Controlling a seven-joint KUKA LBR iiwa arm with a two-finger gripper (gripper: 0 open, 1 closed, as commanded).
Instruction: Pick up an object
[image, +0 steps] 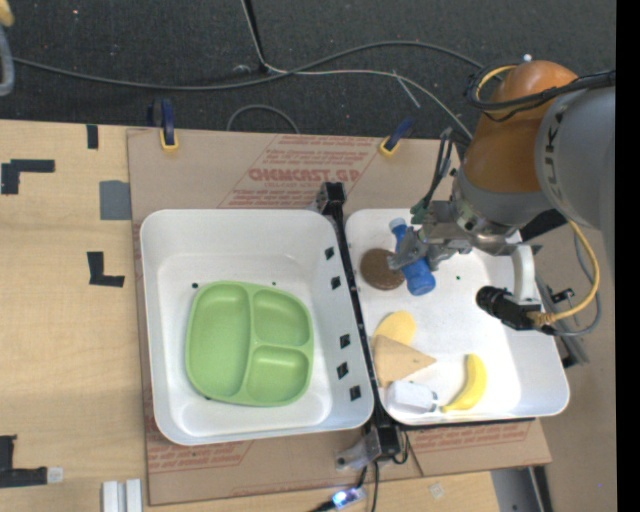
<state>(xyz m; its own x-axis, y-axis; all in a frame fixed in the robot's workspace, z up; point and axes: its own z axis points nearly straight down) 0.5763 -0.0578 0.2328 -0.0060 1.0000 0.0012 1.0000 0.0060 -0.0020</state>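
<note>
Two shallow white bins side by side on a cardboard sheet (300, 165) clamped to the wooden counter (60, 300), a black divider strip (345, 310) between them

Left bin (160, 250), middle of the frame: a green divided plate (250, 343) lying flat, three compartments, slightly toward the lower part of the bin

Right bin (540, 390), right of centre: a round brown disc (378, 269) near its upper left corner, close to the divider; a blue object (415, 262) just beside the disc on its right, upright and a little tilted; a pale yellow round piece (397, 326) below these; a tan wedge (400, 358) touching the yellow piece from below; a small white object (412, 397) at the lower edge; a banana (468, 383) just right of it, curved, near the lower rim

Grey arm (560, 140) with orange band reaching in from the upper right, wrist over the upper part of the right bin. Hand (420, 250) right at the blue object, overlapping it in the picture; impossible to tell whether open or closed, or whether gripping the blue object at all. A black fitting (505, 305) with cable just below the wrist, over bare bin floor

Black and grey cables (300, 65) across the dark floor at the top of the frame; blue clamps (166, 120) on the cardboard's upper edge
</note>
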